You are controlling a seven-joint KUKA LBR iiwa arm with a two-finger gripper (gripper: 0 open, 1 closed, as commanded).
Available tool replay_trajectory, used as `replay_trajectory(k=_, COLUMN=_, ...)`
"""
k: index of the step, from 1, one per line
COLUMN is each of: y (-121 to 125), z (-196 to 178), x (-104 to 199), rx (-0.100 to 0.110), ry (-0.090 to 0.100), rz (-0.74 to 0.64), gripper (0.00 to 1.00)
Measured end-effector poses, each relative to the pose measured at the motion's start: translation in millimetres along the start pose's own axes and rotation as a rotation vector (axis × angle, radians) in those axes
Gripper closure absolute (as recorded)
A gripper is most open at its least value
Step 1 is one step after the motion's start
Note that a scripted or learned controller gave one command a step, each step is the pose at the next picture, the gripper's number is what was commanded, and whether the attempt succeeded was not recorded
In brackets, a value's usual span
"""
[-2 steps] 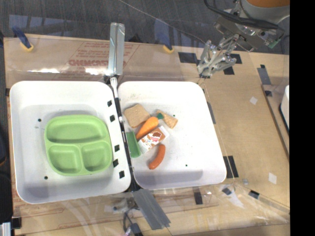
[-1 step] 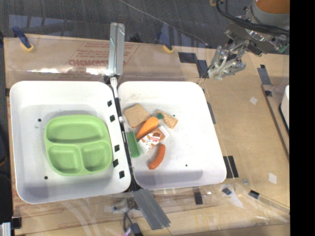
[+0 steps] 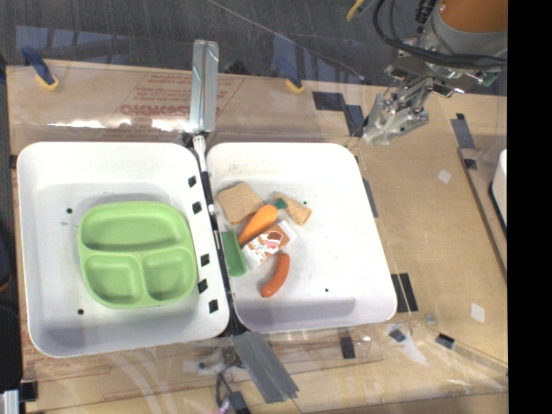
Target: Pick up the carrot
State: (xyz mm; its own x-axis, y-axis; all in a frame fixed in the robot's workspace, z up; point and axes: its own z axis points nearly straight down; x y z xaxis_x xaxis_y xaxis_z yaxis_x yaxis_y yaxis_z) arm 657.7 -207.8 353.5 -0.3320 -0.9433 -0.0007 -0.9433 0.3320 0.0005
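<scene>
An orange carrot (image 3: 258,222) lies slanted in the right bin (image 3: 341,231), left of centre, between a slice of toast (image 3: 239,201) and a small printed packet (image 3: 266,242). My gripper (image 3: 392,124) hangs above the bench just beyond the right bin's far right corner, well away from the carrot, and nothing shows between its fingers.
A sausage (image 3: 275,274), a green pod (image 3: 235,254) and a cracker piece (image 3: 296,210) also lie in the right bin. The left bin (image 3: 43,231) holds a green divided plate (image 3: 136,253). A metal bar (image 3: 204,84) stands at the back between the bins.
</scene>
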Motion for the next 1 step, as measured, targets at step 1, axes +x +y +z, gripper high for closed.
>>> replay_trajectory(k=1, y=-0.2, z=-1.5, x=2.5, rx=0.001, ry=0.000, rz=0.065, gripper=1.00)
